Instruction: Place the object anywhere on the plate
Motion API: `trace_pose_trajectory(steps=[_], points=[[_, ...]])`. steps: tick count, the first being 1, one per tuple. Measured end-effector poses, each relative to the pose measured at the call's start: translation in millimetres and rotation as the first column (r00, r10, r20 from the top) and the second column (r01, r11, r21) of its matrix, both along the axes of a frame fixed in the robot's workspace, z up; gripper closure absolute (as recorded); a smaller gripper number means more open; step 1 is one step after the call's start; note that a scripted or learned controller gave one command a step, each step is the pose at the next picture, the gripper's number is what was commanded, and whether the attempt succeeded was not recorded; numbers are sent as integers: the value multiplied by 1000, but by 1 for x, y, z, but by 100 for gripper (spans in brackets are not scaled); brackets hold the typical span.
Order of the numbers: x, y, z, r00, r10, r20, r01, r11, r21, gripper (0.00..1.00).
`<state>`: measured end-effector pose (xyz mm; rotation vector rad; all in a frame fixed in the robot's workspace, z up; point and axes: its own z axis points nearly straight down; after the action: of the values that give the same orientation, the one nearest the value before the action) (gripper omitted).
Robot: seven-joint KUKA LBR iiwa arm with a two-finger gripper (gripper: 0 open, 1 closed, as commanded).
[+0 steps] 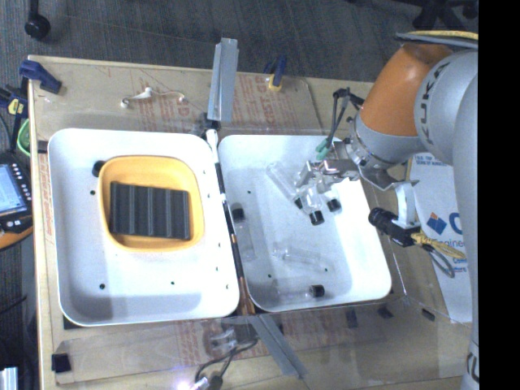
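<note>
Gripper [318,205] over right bin [366,279]; plate [150,173] (yellow) left; labels unreadable

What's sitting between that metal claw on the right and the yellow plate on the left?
In the camera view, between the gripper and the yellow plate lie bare white bin floor and the two bins' adjoining rims. A dark ridged object sits on the plate.

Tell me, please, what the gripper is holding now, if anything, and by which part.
It cannot be told. The gripper hangs over the right white bin; the yellow plate with a dark ribbed block sits in the left bin.
</note>
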<state>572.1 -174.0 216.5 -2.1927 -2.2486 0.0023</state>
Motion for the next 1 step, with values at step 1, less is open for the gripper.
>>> trace_pose_trajectory(steps=[1], points=[[25, 40, 37, 987, 159, -1, -159, 987, 1, 100]])
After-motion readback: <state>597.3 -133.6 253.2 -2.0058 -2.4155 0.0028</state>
